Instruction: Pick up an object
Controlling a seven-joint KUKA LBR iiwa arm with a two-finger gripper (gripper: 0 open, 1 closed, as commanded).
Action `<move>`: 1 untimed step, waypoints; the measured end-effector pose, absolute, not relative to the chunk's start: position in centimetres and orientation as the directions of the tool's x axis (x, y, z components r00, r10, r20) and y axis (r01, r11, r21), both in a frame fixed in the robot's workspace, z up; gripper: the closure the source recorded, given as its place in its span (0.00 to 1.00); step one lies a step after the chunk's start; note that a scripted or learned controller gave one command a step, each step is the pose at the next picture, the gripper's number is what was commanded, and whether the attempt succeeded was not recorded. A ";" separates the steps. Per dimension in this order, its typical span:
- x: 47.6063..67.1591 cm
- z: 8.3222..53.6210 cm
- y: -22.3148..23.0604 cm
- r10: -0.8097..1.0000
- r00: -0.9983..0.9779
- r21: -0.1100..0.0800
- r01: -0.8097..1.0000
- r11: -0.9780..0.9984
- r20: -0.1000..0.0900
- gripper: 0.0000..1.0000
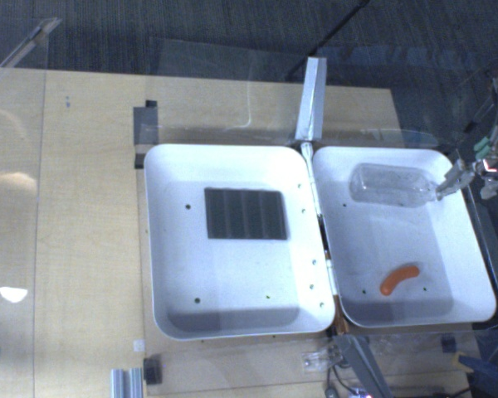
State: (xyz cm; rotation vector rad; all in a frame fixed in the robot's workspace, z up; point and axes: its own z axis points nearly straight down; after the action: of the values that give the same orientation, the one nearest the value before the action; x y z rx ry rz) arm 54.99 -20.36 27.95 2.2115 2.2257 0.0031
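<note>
I see the gripper [453,181] at the right bin's [473,305] far right corner, touching the neck of a clear plastic bottle [392,184] lying on its side there; I cannot tell its grip. An orange sausage-shaped toy [399,279] lies nearer the front.

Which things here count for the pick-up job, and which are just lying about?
For the job:
- clear plastic bottle, lying in the right bin
- orange sausage-shaped item, same bin
- claw, at the bottle's right end

Lying about:
- left bin with its dark ribbed panel
- metal post behind the bins
</note>
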 end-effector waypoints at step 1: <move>48.8 17.8 -15.7 0.990 -0.142 0.003 0.990 0.142 -0.001 0.00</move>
State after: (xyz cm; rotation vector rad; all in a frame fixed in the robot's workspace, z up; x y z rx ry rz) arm 48.79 -15.67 17.84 2.0560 2.3718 0.0026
